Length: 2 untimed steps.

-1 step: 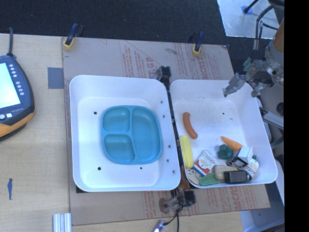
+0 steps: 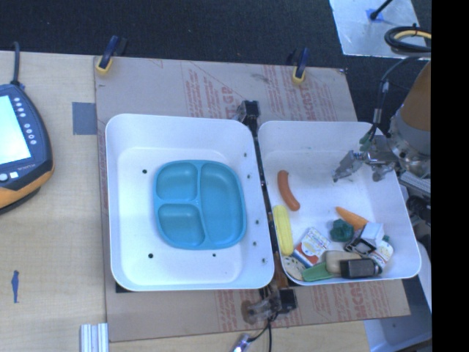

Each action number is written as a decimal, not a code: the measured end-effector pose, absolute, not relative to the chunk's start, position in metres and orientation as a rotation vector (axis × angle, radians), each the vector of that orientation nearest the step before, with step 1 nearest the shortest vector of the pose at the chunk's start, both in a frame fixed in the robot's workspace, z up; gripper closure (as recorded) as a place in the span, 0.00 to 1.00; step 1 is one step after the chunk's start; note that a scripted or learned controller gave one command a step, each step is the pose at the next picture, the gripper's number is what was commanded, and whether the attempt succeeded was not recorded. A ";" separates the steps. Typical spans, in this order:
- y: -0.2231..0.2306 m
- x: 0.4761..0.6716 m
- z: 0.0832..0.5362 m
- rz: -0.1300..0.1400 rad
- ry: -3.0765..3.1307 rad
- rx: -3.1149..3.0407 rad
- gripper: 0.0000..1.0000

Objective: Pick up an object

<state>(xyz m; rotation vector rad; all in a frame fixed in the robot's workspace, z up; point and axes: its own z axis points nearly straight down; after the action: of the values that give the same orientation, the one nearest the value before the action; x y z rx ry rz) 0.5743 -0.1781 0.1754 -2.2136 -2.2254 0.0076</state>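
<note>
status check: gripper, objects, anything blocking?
Gripper above right bin, nothing between its fingers. Hot dog, corn, carrot lying in bin. Path clear.

1. I see a hot dog sausage (image 2: 288, 190) — reddish-orange, lying flat and alone in the right bin (image 2: 308, 141), near its left wall.
2. A corn cob (image 2: 282, 229) lies lengthwise just below it.
3. A carrot (image 2: 352, 216), a dark green piece (image 2: 341, 231) and a black block (image 2: 360, 268) crowd the near corner — touching a jumble of small packets.
</note>
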 end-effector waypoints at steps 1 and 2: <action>-0.180 0.526 0.148 0.006 -2.226 -2.213 0.00; -0.173 0.497 0.098 -0.007 -2.241 -2.224 0.00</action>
<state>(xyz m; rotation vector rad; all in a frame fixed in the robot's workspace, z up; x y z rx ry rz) 0.4973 -0.1733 0.0984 -2.2240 -2.2410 -0.0068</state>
